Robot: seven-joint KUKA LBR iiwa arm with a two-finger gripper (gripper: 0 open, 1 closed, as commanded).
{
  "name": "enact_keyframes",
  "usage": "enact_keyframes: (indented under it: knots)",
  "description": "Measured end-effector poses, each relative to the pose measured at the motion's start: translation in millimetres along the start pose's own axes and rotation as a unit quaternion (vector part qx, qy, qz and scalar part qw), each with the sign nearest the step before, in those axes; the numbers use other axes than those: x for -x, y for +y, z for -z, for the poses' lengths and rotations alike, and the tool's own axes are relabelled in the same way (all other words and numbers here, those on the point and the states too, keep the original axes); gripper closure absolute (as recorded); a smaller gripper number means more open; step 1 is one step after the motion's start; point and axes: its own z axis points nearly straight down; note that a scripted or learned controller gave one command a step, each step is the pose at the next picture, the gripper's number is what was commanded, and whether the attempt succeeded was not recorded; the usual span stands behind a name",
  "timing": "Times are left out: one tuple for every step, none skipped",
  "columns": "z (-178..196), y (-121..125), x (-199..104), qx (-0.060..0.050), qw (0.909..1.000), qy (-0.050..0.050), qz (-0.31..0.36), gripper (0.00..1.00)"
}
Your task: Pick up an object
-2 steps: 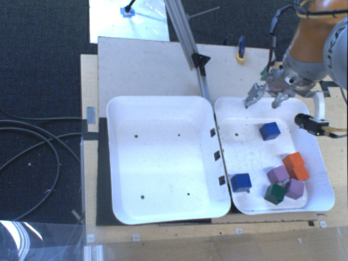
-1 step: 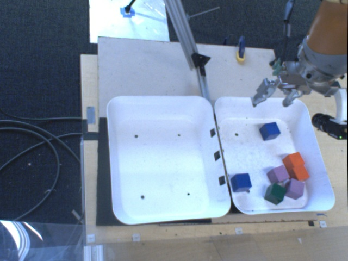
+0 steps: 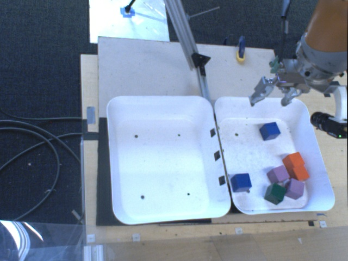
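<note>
Gripper: the gripper [image 3: 273, 95] hangs over the far rim of the right bin [image 3: 321, 145], fingers spread apart, nothing between them.
Arm: grey with an orange band [image 3: 328, 12], coming in from the right.
Right bin: one blue cube [image 3: 269, 130] sits nearest the gripper, towards the far side; a second blue cube [image 3: 241, 182] lies near the divider at the front.
Front right corner: an orange block [image 3: 296, 165], two purple blocks [image 3: 278, 174] and [image 3: 295, 188], and a green block [image 3: 275, 193] cluster close together, some touching.
Left bin: the left bin [image 3: 117, 145] lies beside the right one on the surface [image 3: 147, 64].
</note>
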Motion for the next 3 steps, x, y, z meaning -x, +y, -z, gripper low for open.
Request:
enact_keyframes:
  knots:
    - [138.9, -8.6, 71.2, 0.003, 1.0000, -0.002, -0.004, 0.00]
    - [157.6, 45.4, 38.4, 0.001, 1.0000, -0.001, 0.001, 0.00]
    - [131.5, 67.0, 43.0, -0.002, 1.0000, -0.001, -0.001, 0.00]
